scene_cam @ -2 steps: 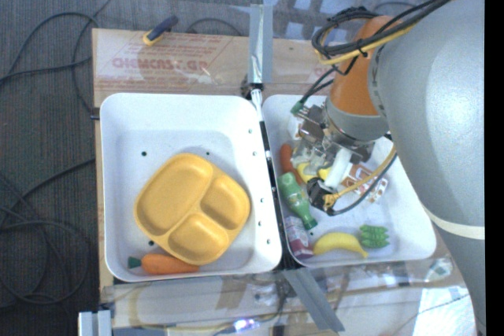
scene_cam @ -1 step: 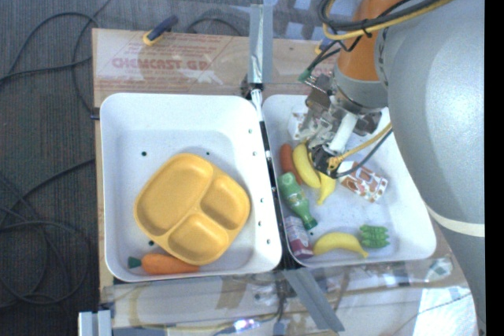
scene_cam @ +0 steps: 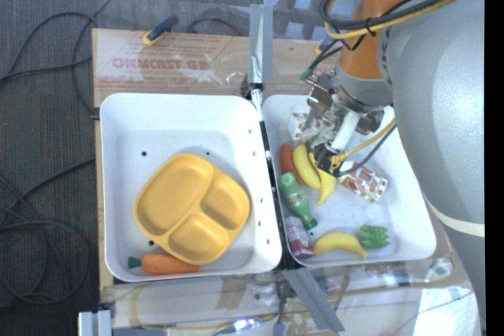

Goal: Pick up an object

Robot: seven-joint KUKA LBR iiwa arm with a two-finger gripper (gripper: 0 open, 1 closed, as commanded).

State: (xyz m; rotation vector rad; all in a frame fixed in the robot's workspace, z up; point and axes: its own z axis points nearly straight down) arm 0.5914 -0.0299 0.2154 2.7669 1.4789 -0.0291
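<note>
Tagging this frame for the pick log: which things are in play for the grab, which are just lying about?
In play: gripper, over the right bin; banana nearest it; green bottle and patterned packet close by.
Lying about: second banana farther off in that bin; yellow divided plate and carrot in the left bin; yellow-handled tool on the board behind.
</note>
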